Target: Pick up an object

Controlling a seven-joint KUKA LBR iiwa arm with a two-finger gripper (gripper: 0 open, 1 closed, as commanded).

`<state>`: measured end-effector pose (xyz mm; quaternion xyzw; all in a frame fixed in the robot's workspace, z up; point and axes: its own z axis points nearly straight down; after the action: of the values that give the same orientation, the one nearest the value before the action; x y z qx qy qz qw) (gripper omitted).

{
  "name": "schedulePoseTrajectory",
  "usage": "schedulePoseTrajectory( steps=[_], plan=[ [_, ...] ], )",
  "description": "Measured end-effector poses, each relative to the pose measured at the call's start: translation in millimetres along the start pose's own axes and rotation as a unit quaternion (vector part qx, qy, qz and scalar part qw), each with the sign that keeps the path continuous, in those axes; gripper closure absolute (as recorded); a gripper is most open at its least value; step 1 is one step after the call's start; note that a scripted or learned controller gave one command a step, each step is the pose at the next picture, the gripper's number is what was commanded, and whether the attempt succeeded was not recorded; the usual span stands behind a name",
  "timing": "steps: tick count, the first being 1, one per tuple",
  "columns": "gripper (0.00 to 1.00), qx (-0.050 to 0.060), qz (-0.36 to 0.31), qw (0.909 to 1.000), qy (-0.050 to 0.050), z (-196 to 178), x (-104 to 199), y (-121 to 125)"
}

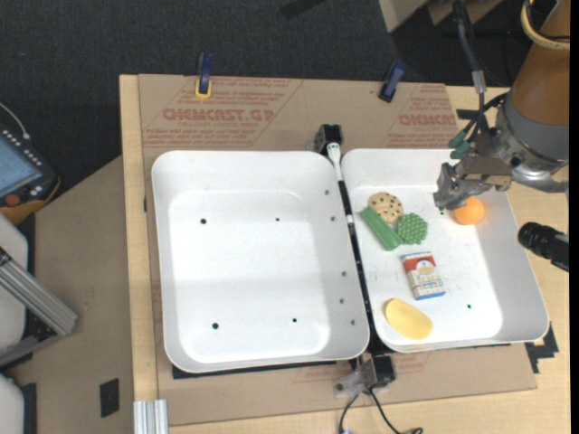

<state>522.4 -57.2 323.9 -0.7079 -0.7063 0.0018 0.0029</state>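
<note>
At the right of the frame the gripper [450, 191] hangs low over the upper part of the right bin [516, 306], just left of a smooth orange ball [469, 211]; whether it is open or closed cannot be told. Toward the bin's centre lie a round speckled cookie [386, 206], a green stick [381, 228], a bumpy green round piece [413, 228], a small flat box [423, 276] and a glossy yellow oval [408, 318]. The left bin [181, 269] is smooth white plastic.

— Under the left white bin [244, 269]?
— Brown cardboard sheet [140, 197].
— Behind the bin?
— Blue clamp [204, 75], other blue clamp [393, 80].
— Right of the bin?
— Second white bin [488, 260], touching.
— Left of the bin?
— Silver rail [36, 297].
</note>
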Motion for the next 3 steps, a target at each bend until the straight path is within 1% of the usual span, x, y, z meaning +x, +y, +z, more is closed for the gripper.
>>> schedulePoseTrajectory(
  steps=[1,2,3],
  plan=[
    [1.0,-0.005,-0.004,1.0,-0.001,-3.3,64.6,34.7],
    [1.0,-0.002,-0.004,1.0,0.0,-10.0,127.6,7.6],
    [1.0,0.001,0.003,1.0,-0.002,71.8,48.4,-0.8]
  ],
)
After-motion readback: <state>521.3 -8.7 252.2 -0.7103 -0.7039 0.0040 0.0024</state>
